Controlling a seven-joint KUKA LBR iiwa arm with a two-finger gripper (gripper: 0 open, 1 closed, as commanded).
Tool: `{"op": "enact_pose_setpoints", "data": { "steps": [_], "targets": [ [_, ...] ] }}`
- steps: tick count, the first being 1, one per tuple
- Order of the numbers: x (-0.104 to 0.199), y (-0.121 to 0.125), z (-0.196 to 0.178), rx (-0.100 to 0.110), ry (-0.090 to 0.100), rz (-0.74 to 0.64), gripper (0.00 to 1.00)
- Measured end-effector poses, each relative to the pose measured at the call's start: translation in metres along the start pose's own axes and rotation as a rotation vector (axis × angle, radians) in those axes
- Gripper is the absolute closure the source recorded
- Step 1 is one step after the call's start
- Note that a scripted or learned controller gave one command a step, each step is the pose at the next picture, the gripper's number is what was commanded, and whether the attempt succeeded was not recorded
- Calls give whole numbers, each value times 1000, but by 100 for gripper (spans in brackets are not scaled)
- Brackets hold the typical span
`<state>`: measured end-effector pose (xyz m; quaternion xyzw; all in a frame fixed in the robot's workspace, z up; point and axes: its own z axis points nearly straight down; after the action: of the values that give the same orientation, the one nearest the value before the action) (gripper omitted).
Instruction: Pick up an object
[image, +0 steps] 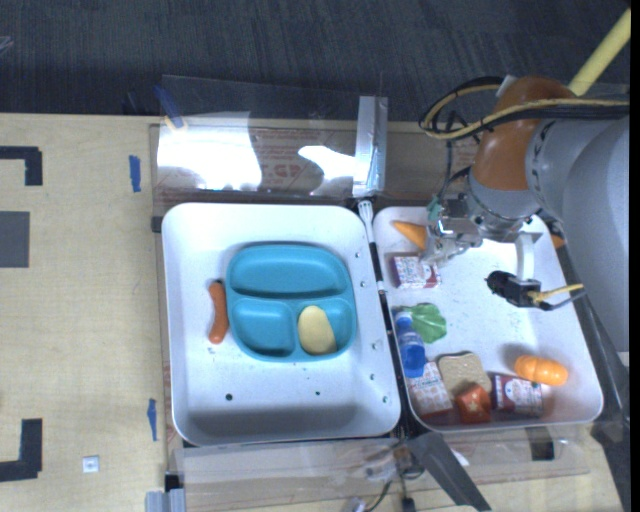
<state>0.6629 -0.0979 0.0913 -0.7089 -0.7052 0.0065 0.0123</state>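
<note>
Sausage, orange-red and slim, lies at the far left of the left bin, well apart from my pincer, its long axis running up and down just left of the blue tray. A yellow lemon-like piece sits in that tray's lower right compartment. Across the divider, in the right bin, an orange carrot lies just left of my pincer, its length slanting from upper left to lower right. A small red-and-white packet sits just below my pincer. I cannot tell whether my pincer is apart or together. I judge the carrot or the packet the nearest candidates; either calls for only a short shift and a descent.
</note>
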Motion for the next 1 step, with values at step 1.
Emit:
{"op": "enact_pose_setpoints", "data": {
  "steps": [1],
  "targets": [
    [2,0,0,-1,-6,-11,0]
  ]
}}
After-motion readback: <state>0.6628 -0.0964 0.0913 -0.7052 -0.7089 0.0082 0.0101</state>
